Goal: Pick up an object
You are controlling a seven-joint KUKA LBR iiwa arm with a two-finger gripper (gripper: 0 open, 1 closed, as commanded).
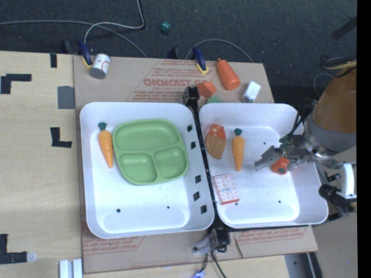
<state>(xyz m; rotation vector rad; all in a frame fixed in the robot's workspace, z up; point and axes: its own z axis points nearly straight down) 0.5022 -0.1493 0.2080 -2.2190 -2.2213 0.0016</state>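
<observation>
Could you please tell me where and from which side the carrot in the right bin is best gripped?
Grip the carrot across its thick orange upper body, just below the green top, coming straight down from above. It lies flat, lengthwise up and down the view, with bare floor of the right bin on both sides, so the tool's fingers would likely fit.

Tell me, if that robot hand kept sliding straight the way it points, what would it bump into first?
The hand points left across the right bin. Going straight on, it would probably meet the carrot first, though its height above the bin floor is unclear from this slanted view.
</observation>
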